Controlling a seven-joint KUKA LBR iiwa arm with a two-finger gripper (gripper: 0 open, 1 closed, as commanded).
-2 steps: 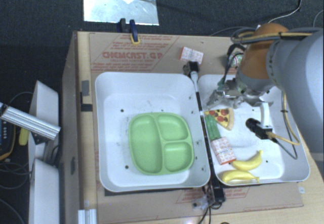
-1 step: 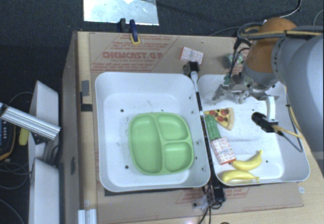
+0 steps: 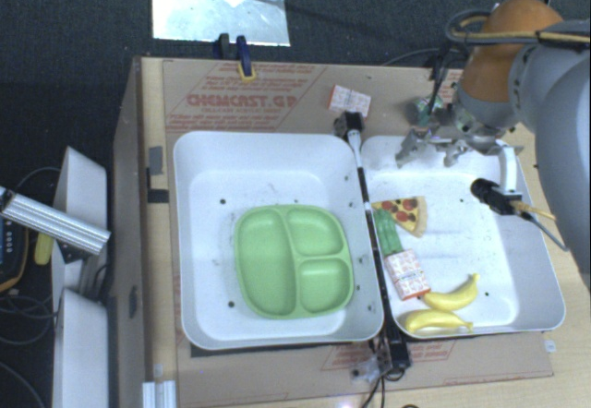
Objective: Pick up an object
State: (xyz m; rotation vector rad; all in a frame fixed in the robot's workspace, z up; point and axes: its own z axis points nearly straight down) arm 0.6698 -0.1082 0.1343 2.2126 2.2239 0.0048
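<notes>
Camera view: we see the arm (image 3: 540, 74) over the right bin's (image 3: 540, 263) far edge, its gripper (image 3: 430, 150) above the far left corner, whether clenched or released we cannot tell. The green plate (image 3: 294, 260) fills the left bin (image 3: 208, 166). Pizza slice (image 3: 404, 211), carton (image 3: 406, 273) and two bananas (image 3: 451, 296) lie along the right bin's left and near edges.

A pale green divided plate (image 3: 294, 260) sits in the white left bin (image 3: 208, 175); the white right bin (image 3: 531, 282) holds a pizza slice (image 3: 404, 211) in tan with red dots, two yellow bananas (image 3: 443, 307), a green packet (image 3: 385, 231) and a red-and-white patterned box (image 3: 406, 274). The arm (image 3: 536, 74) is grey with an orange band. Red lettering marks the brown cardboard (image 3: 240, 97) on the counter.
</notes>
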